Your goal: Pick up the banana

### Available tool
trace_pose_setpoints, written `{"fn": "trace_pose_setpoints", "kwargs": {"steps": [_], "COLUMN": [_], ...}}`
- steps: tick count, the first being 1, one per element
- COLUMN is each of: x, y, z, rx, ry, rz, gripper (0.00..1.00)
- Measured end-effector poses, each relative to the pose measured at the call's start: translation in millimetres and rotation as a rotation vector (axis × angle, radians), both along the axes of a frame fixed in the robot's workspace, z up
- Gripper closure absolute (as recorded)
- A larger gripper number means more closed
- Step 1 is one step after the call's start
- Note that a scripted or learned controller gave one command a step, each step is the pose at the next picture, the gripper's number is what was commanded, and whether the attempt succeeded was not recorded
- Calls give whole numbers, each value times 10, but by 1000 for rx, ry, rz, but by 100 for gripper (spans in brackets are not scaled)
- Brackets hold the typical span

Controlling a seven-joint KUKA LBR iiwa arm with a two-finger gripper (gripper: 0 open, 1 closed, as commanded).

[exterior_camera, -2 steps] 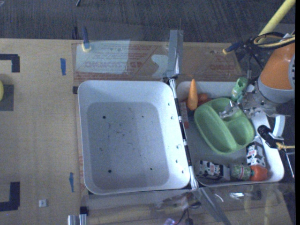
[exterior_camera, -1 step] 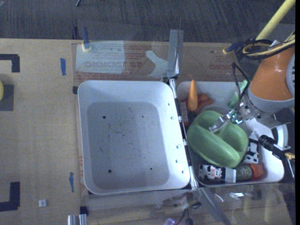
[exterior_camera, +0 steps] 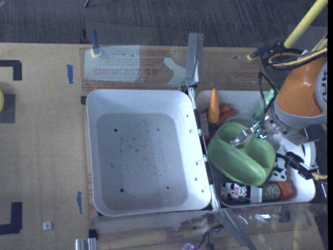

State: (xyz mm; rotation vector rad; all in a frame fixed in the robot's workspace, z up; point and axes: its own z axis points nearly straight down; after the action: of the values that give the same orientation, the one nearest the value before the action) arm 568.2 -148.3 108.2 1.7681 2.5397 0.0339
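Observation:
My gripper (exterior_camera: 248, 136) hangs low over the right bin (exterior_camera: 308, 190), at the upper edge of a large green pepper-shaped toy (exterior_camera: 239, 159). The arm's orange band (exterior_camera: 304, 90) and grey wrist cover the bin's right part and whatever lies beneath them. From above I cannot make out how the gripper is set, nor anything held in it. An orange carrot (exterior_camera: 214, 107) lies at the bin's far left corner. A bottle with a black-and-white label (exterior_camera: 248, 192) lies along the near wall.
The left bin (exterior_camera: 91, 139) stands beside the right one, the two rims touching. A yellow pole (exterior_camera: 307, 17) and yellow-black cables (exterior_camera: 291, 59) sit behind the arm. A small green item (exterior_camera: 264, 107) peeks out by the wrist. Blue tape marks dot the bench.

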Motion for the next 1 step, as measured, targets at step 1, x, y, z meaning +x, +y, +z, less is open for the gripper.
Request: {"fn": "trace_pose_setpoints", "kwargs": {"steps": [1], "x": [93], "y": [85], "z": [3], "rx": [-30], "ry": [-13], "rz": [441], "gripper": [0]}}
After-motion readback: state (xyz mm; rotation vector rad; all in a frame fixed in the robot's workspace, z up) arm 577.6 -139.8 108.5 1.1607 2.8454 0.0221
